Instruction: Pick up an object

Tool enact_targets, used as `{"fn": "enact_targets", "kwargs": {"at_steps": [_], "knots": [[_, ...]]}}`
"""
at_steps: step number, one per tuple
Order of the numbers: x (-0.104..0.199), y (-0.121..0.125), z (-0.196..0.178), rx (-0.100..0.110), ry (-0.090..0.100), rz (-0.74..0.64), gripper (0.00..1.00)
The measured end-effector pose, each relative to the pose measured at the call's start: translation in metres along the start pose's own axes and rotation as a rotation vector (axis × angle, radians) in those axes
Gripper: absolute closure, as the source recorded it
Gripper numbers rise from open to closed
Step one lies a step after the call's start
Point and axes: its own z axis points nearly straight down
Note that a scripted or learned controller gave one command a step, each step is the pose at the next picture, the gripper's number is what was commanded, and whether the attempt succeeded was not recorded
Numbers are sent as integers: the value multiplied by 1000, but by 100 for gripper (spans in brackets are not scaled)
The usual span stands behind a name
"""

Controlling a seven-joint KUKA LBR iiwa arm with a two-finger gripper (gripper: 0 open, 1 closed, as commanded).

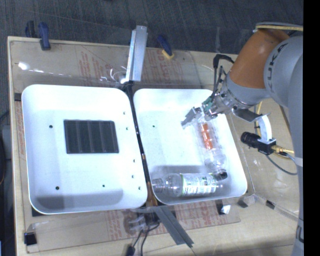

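In the right bin (160,143) lie two clear plastic bottles. One with an orange label (208,137) lies along the right wall, its cap end toward the front. The other, with a green and white label (189,184), lies on its side along the front wall. My gripper (193,116) hangs low over the back of the right bin, right at the upper end of the orange-label bottle. The view is too small to tell whether it touches that bottle. A dark grey ribbed rectangle (90,136) lies flat in the middle of the left bin (42,105).
The grey arm with its orange band (256,63) reaches in over the right bin's far right corner. A black fitting with cables (258,141) sits just outside the right wall. A metal post (137,52) stands behind the bins' shared wall. Blue clamps (44,35) hold the bench's back edge.
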Motion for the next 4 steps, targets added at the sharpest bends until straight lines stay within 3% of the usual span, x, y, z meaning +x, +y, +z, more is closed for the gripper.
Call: {"fn": "enact_targets", "kwargs": {"at_steps": [1,2,3,4], "knots": [[3,6,99,5,4,115,0],[37,-34,61,2,2,74,0],[37,-34,61,2,2,74,0],[5,-31,-5,1,0,147,0]]}}
